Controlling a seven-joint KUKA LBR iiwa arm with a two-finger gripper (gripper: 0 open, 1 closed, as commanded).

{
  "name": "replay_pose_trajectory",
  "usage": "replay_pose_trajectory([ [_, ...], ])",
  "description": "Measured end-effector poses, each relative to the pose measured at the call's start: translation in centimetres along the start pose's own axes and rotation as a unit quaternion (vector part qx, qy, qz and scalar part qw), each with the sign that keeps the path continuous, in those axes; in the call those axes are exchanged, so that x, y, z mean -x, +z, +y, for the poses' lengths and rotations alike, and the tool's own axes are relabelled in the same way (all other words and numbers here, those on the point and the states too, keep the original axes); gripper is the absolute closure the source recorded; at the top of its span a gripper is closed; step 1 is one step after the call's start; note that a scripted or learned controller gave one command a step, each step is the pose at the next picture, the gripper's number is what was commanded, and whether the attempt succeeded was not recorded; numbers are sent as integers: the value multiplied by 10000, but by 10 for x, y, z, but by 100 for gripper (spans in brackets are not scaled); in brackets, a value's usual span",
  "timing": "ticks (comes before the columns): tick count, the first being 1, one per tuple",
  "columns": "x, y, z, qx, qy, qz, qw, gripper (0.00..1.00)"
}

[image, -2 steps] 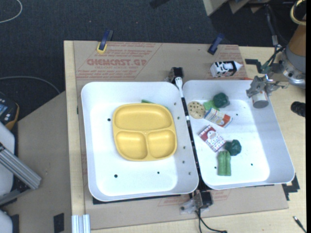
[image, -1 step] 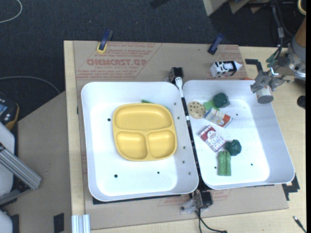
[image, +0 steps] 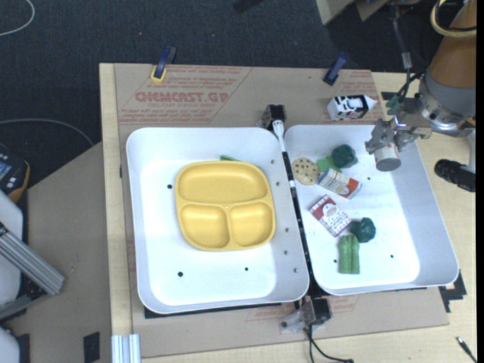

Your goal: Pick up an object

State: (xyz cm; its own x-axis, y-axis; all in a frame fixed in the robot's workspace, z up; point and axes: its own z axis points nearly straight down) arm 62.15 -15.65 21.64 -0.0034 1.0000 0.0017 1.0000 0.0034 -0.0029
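Observation:
The right bin point(image: 423, 225) holds several small items: a round cookie point(image: 305, 170), a dark green lumpy toy point(image: 344, 156), a red and white packet point(image: 339, 182), a red and white box point(image: 330, 215), another dark green toy point(image: 364, 229) and a light green block point(image: 348, 254). My gripper point(image: 386, 154) hangs over the bin's upper right part, to the right of the dark green lumpy toy and apart from it. Nothing shows in its grasp.
The left bin point(image: 151, 263) holds a yellow divided plate point(image: 225, 203) with a green sliver point(image: 229, 158) at its far edge. A black and white toy point(image: 352, 106) lies on the bench beyond the right bin. Clamps point(image: 160, 65) grip the board's far edge.

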Motion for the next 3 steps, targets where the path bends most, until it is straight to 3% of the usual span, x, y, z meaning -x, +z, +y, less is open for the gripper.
replay_pose_trajectory([
  [1, -53, -15, -20, 5, -12, 8, 10000, 100],
  [3, -65, -18, -20, 7, 13, -3, 10000, 100],
])
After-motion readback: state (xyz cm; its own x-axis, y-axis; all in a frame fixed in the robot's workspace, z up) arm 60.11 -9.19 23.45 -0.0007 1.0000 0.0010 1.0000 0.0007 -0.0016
